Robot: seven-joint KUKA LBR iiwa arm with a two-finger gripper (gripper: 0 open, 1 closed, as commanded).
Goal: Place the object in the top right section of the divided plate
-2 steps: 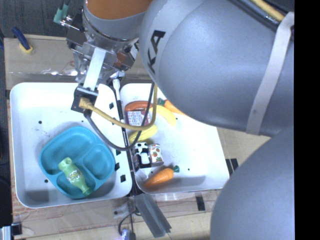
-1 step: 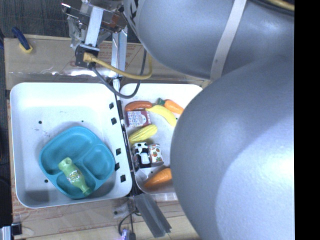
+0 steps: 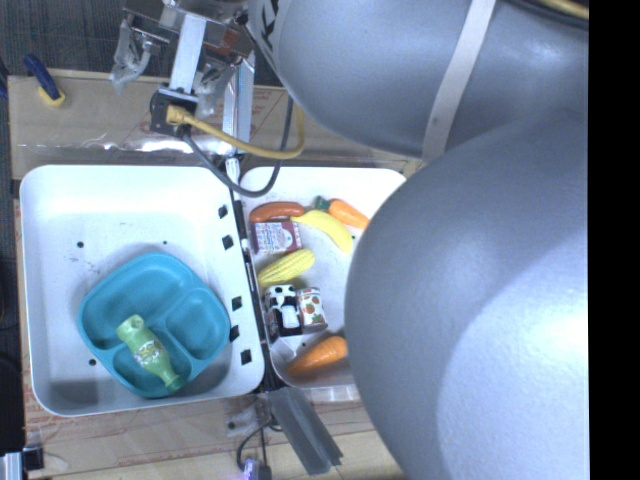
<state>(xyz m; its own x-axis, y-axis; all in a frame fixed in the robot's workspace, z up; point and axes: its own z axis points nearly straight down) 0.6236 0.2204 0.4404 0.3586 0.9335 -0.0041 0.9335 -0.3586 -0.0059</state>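
Your task object, the small green plastic bottle with a yellowish label, lies on its side in the blue plastic divided plate, in the left white bin — it sits in the plate's lower-left part as the camera sees it, slanting across what looks like a divider ridge, so I'd judge it isn't in the top right section yet. The larger compartment to its right and the long upper one look bare. Main risk from here: the bottle is round and lying down, so a pinch across it could roll it off the ridge or squirt it out onto the bin floor, and the light plate may slide if nudged. Which section counts as "top right" is also ambiguous from this slanted view — you could land it in the wrong one. The gripper is up at the top of the view, above the bench's back edge beyond both bins, well apart from the bottle, and nothing shows between its fingers; whether they stand wide or narrow I cannot tell. The right white bin holds toy food — corn cob, banana, carrot — largely covered by the big grey arm.
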